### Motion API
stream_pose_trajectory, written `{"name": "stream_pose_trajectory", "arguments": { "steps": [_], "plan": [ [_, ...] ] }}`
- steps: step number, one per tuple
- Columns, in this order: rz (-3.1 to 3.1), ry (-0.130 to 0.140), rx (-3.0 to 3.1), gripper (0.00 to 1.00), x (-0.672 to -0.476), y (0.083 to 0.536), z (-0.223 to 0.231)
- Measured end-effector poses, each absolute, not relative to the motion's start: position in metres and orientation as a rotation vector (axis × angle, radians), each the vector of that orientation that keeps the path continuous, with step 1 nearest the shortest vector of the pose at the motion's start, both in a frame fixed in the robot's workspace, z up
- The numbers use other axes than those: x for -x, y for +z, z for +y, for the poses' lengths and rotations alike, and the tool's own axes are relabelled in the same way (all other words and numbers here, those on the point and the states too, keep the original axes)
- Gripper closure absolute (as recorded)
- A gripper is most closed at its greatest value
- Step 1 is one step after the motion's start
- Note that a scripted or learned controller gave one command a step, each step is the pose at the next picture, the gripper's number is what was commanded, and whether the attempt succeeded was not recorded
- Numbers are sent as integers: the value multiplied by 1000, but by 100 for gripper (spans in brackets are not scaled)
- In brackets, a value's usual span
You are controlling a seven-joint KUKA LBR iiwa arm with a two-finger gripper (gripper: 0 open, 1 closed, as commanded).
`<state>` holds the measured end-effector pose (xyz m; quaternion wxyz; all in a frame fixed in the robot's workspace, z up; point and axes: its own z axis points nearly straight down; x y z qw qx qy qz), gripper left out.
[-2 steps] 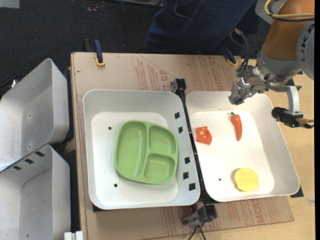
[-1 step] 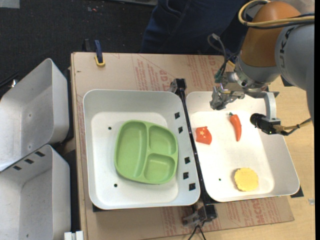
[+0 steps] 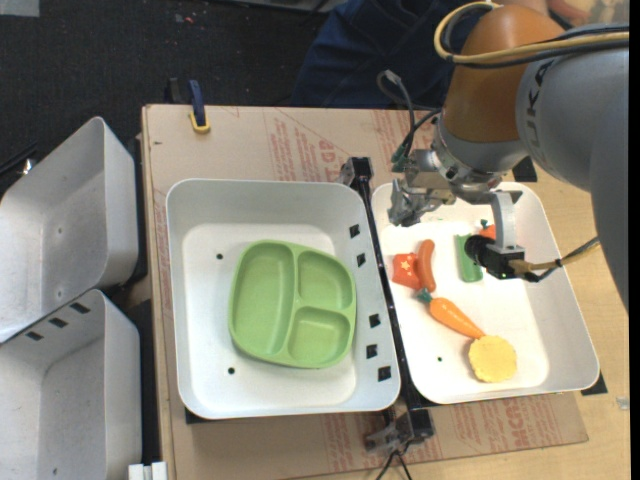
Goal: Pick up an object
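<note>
Toy food in the right bin (image 3: 560, 368) is what the task turns on: nearest the camera lies a yellow round piece (image 3: 493, 358), just beyond it a carrot (image 3: 455, 316), then a red piece (image 3: 406, 270) touching a small sausage (image 3: 427, 261), and a green piece (image 3: 468, 258) beside them. The left bin (image 3: 190, 268) bears a green divided plate (image 3: 294, 305). Farther back, the gripper (image 3: 412, 204) hangs over the far left corner of the right bin; nothing shows between its fingers, and I cannot tell whether they are apart or together. The step in hand looks like the approach. The next move calls for lining up over one piece, likely the sausage just nearer, and coming down
</note>
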<state>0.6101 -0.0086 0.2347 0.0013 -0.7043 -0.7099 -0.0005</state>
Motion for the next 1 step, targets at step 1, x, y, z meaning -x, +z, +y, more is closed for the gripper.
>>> {"name": "stream_pose_trajectory", "arguments": {
  "steps": [1],
  "plan": [
    [-2228, 1, 2211, 100, -598, 226, 46]
  ]
}}
